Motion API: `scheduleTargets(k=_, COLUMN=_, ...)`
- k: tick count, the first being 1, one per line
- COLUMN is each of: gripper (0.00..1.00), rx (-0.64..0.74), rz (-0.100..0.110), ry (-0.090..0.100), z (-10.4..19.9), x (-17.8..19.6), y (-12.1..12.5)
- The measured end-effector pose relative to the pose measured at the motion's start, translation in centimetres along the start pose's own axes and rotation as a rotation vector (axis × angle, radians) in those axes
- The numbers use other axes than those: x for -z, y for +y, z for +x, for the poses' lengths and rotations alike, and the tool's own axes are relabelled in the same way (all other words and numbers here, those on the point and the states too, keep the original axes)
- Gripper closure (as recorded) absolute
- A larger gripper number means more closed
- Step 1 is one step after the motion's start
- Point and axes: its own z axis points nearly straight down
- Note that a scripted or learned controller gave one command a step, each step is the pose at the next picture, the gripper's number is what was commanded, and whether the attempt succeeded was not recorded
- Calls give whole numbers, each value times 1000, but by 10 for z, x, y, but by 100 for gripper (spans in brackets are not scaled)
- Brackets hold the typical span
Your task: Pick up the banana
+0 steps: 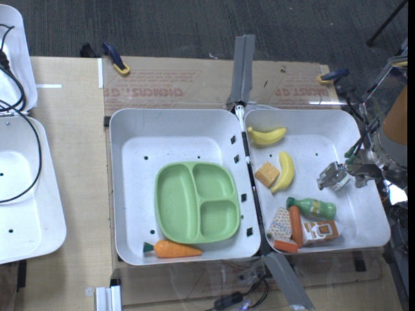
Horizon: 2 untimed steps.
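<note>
banana (pixel 284 172) lies left of the jaws, apart; jaws' spread cannot be told.

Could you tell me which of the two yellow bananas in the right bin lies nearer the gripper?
The curved yellow banana beside the orange cheese block; the other banana lies by the far wall.

Left bin (pixel 123 173): holding a divided plate (pixel 198 201), with a carrot (pixel 174 249) lying at its near edge.
Right bin (pixel 324 125): holding two bananas (pixel 266 135) (pixel 284 171) at the rear, a bottle (pixel 314 207) nearer.
Gripper (pixel 333 176): hanging right of the bananas.
</note>
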Motion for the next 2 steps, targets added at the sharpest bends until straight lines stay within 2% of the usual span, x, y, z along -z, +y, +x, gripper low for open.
scheduleTargets(k=1, gripper=0, rx=-339, rz=-16, ry=1, z=53, x=-99, y=56)
scheduleTargets(k=2, gripper=0, rx=-479, rz=-8, ry=-1, z=66, x=-104, y=112)
